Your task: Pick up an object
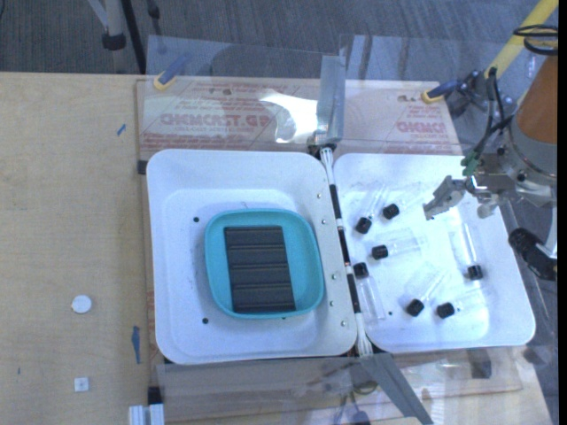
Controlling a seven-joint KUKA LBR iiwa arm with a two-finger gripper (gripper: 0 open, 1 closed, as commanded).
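Note:
The right bin (505, 326) holds several clear vials with black caps, among them one (390, 211) near the bin's middle top, one (379, 252) at the centre and one (474, 272) by the right side. My gripper (462, 204) hangs over the upper right part of this bin, reaching in from the right. Its two grey fingers (440, 199) stand apart, open, with nothing between them. The nearest vial lies just left of the fingers, apart from them.
The left bin (168, 237) carries a teal tray (306, 264) with a dark ribbed block (259, 269) in it. A grey divider (341, 237) runs between the bins. Taped clear sheets lie behind both bins. Cables hang by the arm at right.

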